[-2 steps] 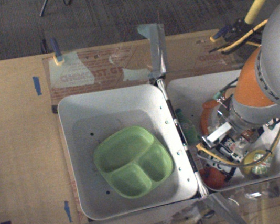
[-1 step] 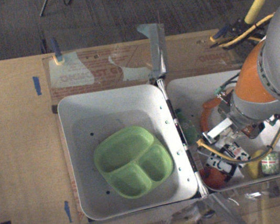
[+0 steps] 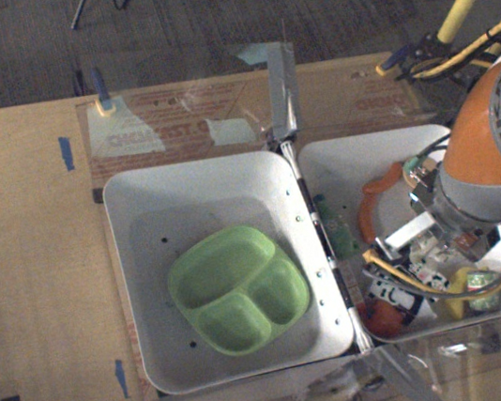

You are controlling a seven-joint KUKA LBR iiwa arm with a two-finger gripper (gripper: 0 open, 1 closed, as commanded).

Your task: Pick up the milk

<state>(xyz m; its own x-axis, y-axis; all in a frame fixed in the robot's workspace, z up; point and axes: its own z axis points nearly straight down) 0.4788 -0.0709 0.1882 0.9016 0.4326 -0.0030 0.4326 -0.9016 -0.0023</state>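
You are looking down on two white bins side by side. The left bin (image 3: 137,261) holds a green divided plate (image 3: 237,288). Your arm (image 3: 493,144) reaches from the right into the right bin (image 3: 339,163), its gripper (image 3: 429,262) low among crowded items. The milk (image 3: 397,292) — a white carton with black patches — lies just left of the claw, seemingly touching it. Whether the claw is wide or closed cannot be told — cables hide it.

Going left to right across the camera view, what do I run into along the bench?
Bare wooden bench → left white bin holding the green divided plate → right white bin with a pile of small items → the arm with its orange band over that bin.
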